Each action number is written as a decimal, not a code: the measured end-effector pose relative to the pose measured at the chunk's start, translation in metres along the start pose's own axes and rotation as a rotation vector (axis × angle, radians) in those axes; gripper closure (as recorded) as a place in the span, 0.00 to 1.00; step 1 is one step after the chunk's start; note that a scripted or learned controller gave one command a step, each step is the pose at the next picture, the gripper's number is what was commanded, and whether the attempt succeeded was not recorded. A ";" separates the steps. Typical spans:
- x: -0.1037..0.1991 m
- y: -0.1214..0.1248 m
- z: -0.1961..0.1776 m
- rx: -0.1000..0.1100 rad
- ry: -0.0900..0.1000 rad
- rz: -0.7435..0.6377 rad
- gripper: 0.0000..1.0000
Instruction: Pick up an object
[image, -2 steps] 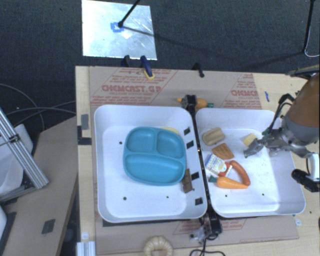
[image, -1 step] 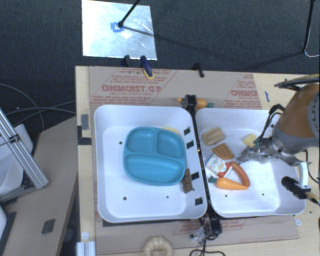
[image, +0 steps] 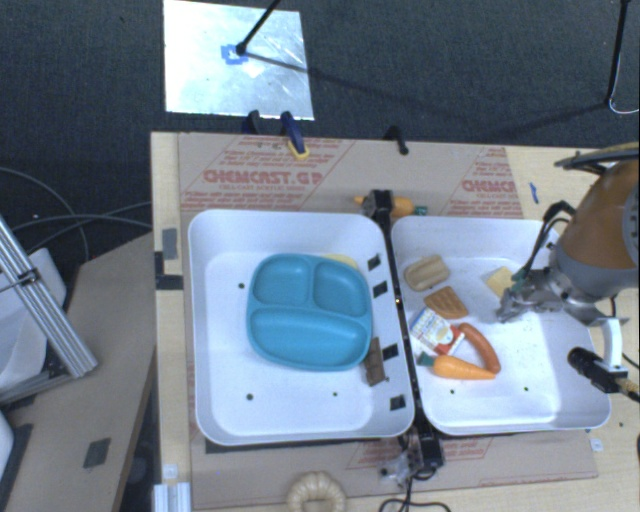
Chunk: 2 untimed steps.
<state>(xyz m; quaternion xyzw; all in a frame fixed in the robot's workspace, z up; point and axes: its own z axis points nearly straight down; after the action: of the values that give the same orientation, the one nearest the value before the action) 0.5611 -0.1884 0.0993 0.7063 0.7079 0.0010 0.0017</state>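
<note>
Over the right bin (image: 560, 400), hand (image: 514, 303) lowered near cheese wedge (image: 498, 280), grip state unclear

The hand (image: 512, 300) hangs over the right bin (image: 540, 400), near its right side. Just beside it, toward the far wall, lies a cheese wedge (image: 498, 280). Further left lie a bread roll (image: 425, 271) and a waffle (image: 446, 302). Left and nearer lie a small packet (image: 431, 328), a sausage (image: 480, 345) and a carrot (image: 463, 369), clustered together. Well apart to the left, the left bin (image: 225, 400) holds a divided plate (image: 308, 309).
</note>
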 end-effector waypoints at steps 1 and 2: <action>0.006 -0.005 -0.048 -0.001 0.000 -0.002 1.00; 0.004 -0.003 -0.112 -0.004 -0.001 -0.003 1.00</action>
<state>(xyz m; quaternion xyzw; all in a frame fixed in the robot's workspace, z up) 0.5577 -0.1839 0.2116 0.7052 0.7090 0.0018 0.0034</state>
